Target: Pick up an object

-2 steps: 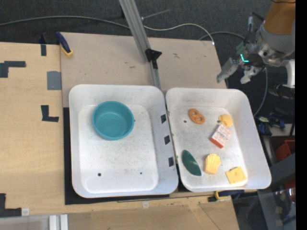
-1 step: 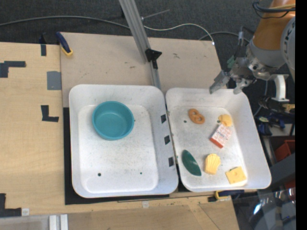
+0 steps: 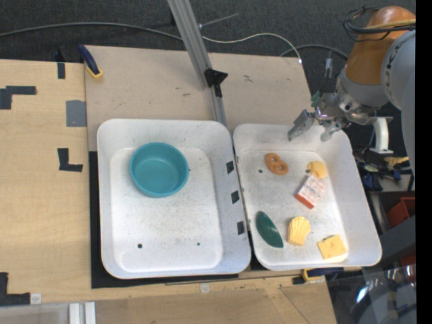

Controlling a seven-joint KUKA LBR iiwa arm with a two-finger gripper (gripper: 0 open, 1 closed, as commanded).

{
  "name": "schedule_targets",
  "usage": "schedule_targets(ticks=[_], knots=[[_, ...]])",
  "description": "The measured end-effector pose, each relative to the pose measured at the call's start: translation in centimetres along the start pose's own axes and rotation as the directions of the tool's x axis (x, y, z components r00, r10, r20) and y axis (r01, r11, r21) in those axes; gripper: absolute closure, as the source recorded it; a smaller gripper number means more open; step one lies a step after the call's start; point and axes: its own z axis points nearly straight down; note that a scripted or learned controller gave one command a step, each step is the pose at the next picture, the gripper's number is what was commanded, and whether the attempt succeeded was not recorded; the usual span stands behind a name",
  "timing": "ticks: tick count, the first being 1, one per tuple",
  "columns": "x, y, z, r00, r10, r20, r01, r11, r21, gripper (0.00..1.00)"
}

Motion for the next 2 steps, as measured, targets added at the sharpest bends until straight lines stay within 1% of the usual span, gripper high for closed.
schedule_targets(ticks=[1,2], knots=[[-0.7,-0.5,4.8,1.000,0.001,0.000,-0.001,1.000,0.001,0.00],[-0.6,-0.4,3.4,1.000,-0.002,0.001,0.002,1.000,-0.004,1.00]])
